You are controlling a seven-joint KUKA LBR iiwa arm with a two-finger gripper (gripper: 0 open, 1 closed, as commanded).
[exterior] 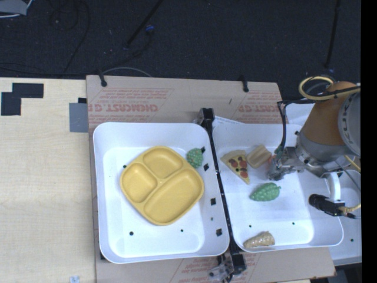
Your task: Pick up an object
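My gripper (277, 170) is low in the right bin (297, 232), just right of a tan block (258, 156) and above a green leafy piece (265, 191). A pizza slice (237, 164) lies left of the block. A tan cone-shaped piece (260, 240) rests at the bin's front edge. Nothing shows between the gripper and any of these pieces.
The left bin (118, 234) holds a yellow divided plate (162, 184), with a small green piece (195, 156) by its far right corner. A black divider (217, 184) runs between the bins. Cardboard (177, 102) lies under and behind both.
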